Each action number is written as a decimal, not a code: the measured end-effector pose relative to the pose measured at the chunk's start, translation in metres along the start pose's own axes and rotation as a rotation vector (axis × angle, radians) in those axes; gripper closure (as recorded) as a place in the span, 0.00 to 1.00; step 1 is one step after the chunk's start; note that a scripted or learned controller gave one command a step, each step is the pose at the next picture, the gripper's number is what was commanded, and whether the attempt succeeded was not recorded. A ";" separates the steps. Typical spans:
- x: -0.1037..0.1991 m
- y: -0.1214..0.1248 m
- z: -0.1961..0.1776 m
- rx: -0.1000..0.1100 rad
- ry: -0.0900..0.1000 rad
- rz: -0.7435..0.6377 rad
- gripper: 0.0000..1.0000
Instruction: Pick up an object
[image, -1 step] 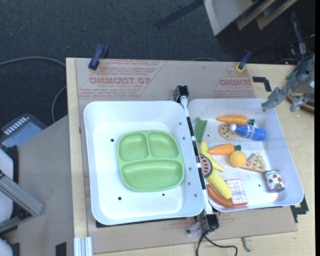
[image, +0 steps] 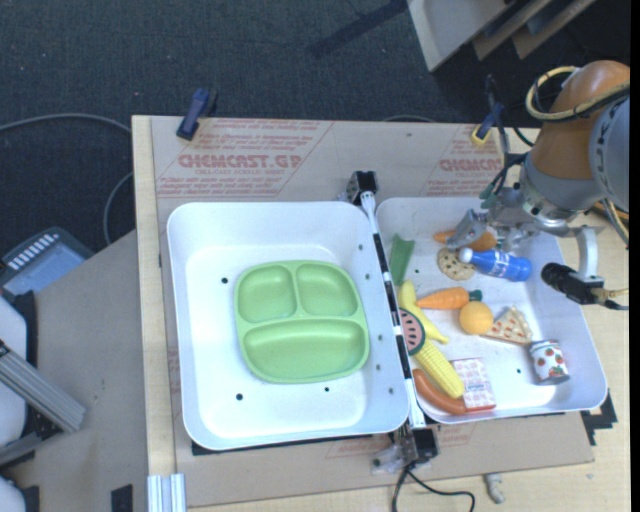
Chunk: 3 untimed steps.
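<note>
My gripper (image: 489, 228) hangs low over the far part of the right bin (image: 585, 350), just above a blue bottle (image: 500, 265) lying on its side. A small orange piece (image: 483, 241) sits right under the gripper, and another (image: 446, 237) lies just to its left. A round cookie (image: 455, 263) rests beside the bottle. Nothing is visibly held.
Also in the right bin: a carrot (image: 445, 298), a yellow-orange fruit (image: 476, 317), a pizza slice (image: 511, 327), a small can (image: 548, 362), corn (image: 437, 365), a watermelon slice (image: 412, 328), a hot dog (image: 440, 395), a pink box (image: 473, 380). A green divided plate (image: 300, 322) lies in the left bin (image: 200, 260).
</note>
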<state>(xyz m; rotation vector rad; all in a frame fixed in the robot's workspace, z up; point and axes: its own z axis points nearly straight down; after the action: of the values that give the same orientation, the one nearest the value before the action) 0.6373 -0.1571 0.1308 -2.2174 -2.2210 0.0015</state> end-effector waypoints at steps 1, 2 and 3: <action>0.007 0.033 0.037 -0.015 -0.012 0.003 0.00; 0.043 0.012 0.045 -0.003 -0.004 0.003 0.00; 0.015 0.025 0.048 0.024 0.006 0.006 0.00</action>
<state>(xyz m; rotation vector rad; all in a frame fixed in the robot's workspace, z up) 0.6618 -0.1416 0.0829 -2.2086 -2.1997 0.0212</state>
